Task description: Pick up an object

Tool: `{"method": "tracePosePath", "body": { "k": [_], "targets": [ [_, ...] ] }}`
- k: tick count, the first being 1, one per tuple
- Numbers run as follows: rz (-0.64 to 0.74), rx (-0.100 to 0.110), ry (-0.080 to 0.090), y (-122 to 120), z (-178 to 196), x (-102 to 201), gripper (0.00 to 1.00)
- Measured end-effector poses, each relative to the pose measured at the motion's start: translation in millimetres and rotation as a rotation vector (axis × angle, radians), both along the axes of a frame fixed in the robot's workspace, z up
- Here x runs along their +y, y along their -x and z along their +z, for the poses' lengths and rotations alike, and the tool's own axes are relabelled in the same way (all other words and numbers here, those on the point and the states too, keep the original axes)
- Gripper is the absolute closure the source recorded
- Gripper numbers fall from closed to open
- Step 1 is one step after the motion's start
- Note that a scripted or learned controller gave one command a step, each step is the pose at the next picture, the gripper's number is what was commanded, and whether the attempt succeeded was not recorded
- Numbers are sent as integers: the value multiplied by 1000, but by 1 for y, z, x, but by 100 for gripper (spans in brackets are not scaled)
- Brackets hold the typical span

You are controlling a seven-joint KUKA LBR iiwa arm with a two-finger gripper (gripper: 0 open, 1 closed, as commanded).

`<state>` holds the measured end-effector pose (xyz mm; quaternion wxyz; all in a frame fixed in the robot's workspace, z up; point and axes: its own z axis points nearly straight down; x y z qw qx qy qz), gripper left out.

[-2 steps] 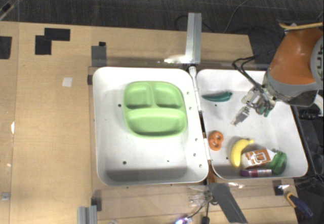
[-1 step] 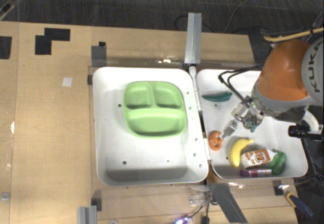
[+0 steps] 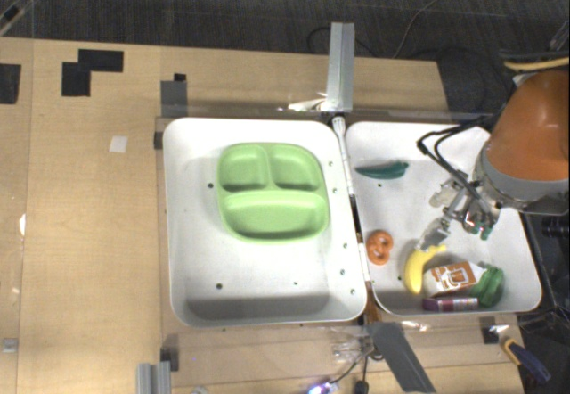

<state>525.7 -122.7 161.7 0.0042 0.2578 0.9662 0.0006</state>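
- I count two white bins side by side on the counter [image 3: 80,232]: the left bin [image 3: 191,294] and the right bin [image 3: 392,138], touching along a shared middle edge.
- In the left bin I see one thing, a green divided plate [image 3: 270,190] with three compartments, two small ones at the far side and one wide one at the near side; it lies flat, toward the far half of the bin.
- In the right bin I count six loose things: one dark green pod-shaped piece [image 3: 383,169] near the far left corner, one small orange ball [image 3: 379,246] against the left wall, one yellow banana [image 3: 416,267], one brown-and-white packet [image 3: 451,276], one green leafy piece [image 3: 490,283] and one dark purple piece [image 3: 450,302].
- The last four are clustered at the near side, touching or overlapping; the banana stands just left of the packet, the purple piece lies along the near wall.
- The packet carries a printed label, but I cannot read any writing on it from this camera.
- The gripper [image 3: 443,232] hangs over the right bin, just above the top end of the banana, with cables looping behind it.
- From here I cannot tell how the jaws stand; nothing shows between them.
- On the counter I count several black square markers [image 3: 89,69] at the far left.
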Motion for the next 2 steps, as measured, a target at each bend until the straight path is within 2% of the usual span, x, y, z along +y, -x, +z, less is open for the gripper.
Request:
{"method": "tracePosePath", "body": {
  "k": [1,2],
  "targets": [
    [-68,-12,2,19,-69,38,0],
    [-68,-12,-3,17,-58,41,100]
  ]
}}
